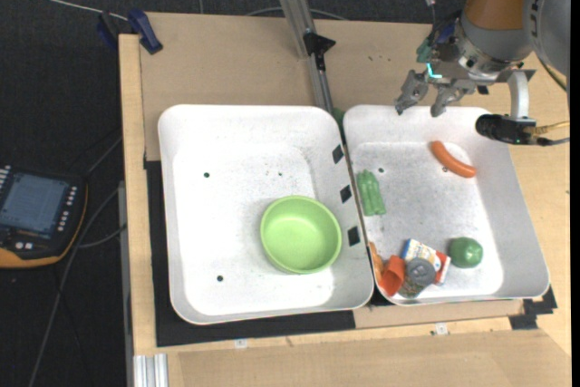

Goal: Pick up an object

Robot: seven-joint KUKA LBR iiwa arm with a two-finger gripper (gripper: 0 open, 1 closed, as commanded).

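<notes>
My gripper point(423, 101) hangs over the far rim of the right bin point(507, 195), its two fingers spread apart with nothing between them. In that bin lie an orange sausage-shaped piece point(452, 158) a little right of and below the gripper, a light green ridged block point(370, 193) near the left wall, a dark green round piece point(465, 252), and a small pile with a grey disc point(420, 271) and an orange scoop point(391, 275) at the near edge. A light green bowl point(301, 234) sits in the left bin point(199, 195).
A metal pole point(294, 4) slants down from the top to the gap between the bins. A black camera unit point(507, 128) juts from the arm over the right bin's far right corner. A handheld pendant point(36, 213) lies on the floor at left.
</notes>
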